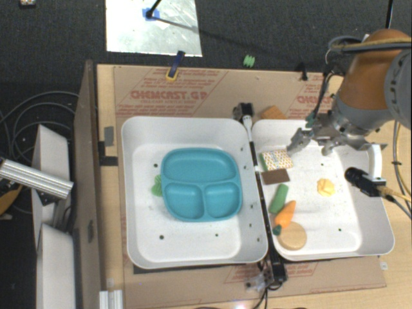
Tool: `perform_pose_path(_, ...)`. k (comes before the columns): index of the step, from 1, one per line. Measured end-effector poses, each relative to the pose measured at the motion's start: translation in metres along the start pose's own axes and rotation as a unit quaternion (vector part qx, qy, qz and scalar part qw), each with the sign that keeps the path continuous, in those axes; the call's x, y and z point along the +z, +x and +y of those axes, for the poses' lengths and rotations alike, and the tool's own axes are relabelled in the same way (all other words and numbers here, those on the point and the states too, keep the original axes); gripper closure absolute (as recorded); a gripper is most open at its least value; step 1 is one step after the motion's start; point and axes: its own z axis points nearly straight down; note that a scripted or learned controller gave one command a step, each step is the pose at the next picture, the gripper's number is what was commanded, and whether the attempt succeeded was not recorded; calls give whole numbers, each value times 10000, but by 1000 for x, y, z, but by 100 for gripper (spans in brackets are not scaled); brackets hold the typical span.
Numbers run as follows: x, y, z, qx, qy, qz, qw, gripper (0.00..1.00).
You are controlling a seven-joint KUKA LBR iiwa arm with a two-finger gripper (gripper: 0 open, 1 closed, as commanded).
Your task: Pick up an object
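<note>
Hovering over the far end of the right bin [380, 234], the gripper [313, 141] holds nothing — its fingers spread apart. The nearest candidate, a speckled block [276, 158], lies just left and nearer — its long axis running left-right, beside the bin's left wall.

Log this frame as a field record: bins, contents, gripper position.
left bin: blue divided plate, small green item at the plate's left edge
right bin: patterned block, brown block, green vegetable, carrot, tan disc, yellow item
cluster: all but the yellow item lie along the right bin's left side
gripper: above the right bin's upper part, nothing seen between its fingers
nearest item to gripper: patterned block
</note>
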Motion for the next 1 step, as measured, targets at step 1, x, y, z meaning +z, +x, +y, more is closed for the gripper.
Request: perform_pose_path(1, 93, 11, -38, 9, 55, 13, 10000, 0)
